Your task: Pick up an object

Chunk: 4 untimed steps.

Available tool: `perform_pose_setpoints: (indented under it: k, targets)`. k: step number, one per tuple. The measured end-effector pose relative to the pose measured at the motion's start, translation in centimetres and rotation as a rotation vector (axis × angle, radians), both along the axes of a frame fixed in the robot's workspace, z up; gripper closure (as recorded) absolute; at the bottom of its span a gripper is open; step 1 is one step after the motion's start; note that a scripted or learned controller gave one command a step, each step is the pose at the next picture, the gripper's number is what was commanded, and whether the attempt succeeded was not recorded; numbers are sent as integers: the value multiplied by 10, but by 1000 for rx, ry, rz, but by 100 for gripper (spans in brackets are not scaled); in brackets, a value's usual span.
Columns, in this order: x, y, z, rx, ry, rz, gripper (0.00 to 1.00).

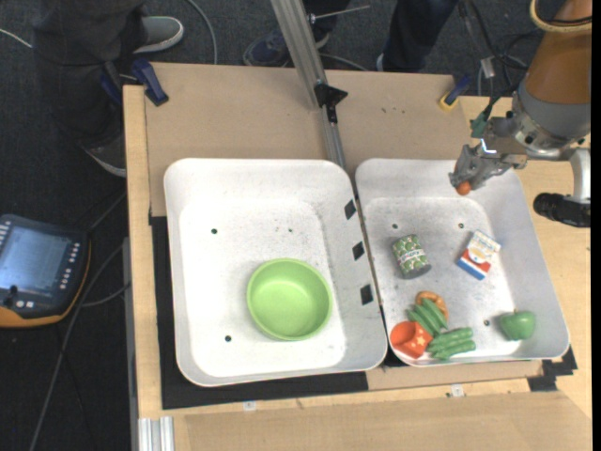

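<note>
Above the right bin's [540,252] far rim, the gripper [466,182] pinches a small orange object [463,188]. Open floor lies beneath it. Five items sit nearer: one can [410,256], one carton [479,255], three vegetables. The left bin [188,252] holds one green bowl [289,298].

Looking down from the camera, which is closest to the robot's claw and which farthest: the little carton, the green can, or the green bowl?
Measured from the gripper, at the right bin's far edge:
1. The little carton, just below it in the right bin.
2. The green can, further left in the same bin.
3. The green bowl, away in the left bin.
</note>
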<state>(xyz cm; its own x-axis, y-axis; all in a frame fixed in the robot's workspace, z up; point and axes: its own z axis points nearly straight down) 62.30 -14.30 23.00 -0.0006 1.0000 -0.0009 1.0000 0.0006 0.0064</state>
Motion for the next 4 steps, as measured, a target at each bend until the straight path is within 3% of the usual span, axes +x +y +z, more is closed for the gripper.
perform_pose_setpoints:
  k: [1,4]
  targets:
    - [0,0,12,1,5,0,100]
    - [-32,164,0,2,7,4,100]
